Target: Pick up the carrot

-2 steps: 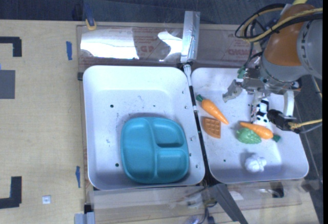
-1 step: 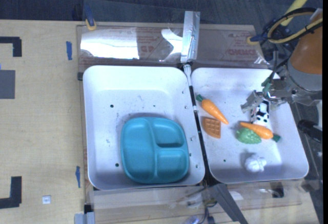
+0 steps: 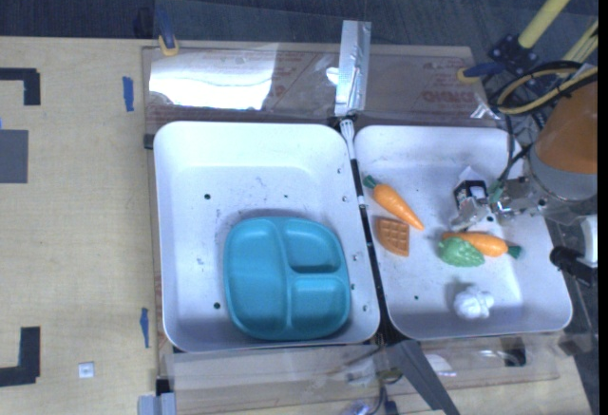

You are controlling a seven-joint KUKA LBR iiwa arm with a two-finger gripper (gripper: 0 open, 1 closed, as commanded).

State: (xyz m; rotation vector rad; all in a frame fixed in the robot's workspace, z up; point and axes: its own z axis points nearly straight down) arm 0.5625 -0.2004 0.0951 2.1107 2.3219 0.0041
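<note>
The gripper [image 3: 468, 205] hangs in the right bin [image 3: 418, 304] just above the carrot [image 3: 483, 243] lying beside a green leafy toy [image 3: 461, 253] near the bin's right edge; I cannot tell how the jaws stand. This reads as the approach, with the descent and closing on that carrot to come. A second carrot [image 3: 394, 202] lies by the bin's left wall.

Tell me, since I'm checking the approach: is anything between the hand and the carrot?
Nothing visible. The hand hangs just above the right-hand orange toy carrot, beside the green leafy toy. A second orange carrot lies left, also unobstructed.

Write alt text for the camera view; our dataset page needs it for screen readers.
The gripper hovers in the right bin just above a carrot beside a green leafy toy. A second carrot, waffle and white toy lie nearby; the left bin holds a blue tray.
</note>
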